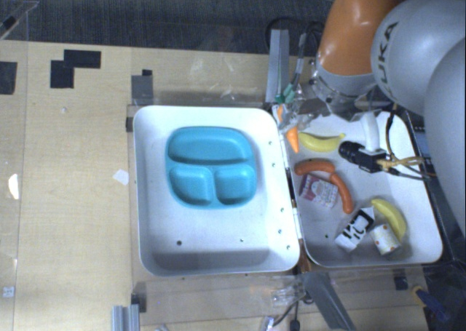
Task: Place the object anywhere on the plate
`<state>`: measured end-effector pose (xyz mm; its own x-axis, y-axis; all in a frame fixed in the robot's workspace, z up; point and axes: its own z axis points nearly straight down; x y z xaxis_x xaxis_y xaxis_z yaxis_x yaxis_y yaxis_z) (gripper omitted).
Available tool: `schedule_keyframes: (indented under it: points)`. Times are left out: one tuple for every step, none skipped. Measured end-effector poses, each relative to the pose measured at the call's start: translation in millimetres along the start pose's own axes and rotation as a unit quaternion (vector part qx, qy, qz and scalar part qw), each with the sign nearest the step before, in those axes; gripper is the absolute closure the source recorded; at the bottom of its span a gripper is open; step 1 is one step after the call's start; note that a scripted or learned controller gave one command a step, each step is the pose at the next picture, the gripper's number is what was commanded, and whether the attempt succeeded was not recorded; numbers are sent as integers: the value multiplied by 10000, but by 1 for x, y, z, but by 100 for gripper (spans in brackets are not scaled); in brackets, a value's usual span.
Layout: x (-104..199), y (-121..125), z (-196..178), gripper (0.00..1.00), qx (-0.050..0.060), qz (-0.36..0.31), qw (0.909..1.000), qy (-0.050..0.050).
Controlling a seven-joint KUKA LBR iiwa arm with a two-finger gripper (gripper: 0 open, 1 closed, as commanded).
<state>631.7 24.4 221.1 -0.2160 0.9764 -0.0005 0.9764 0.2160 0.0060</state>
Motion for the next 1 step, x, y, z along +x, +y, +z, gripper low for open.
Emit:
schedule_keyframes:
  points:
    - [57,-12,36,100,10,-706,9975,6]
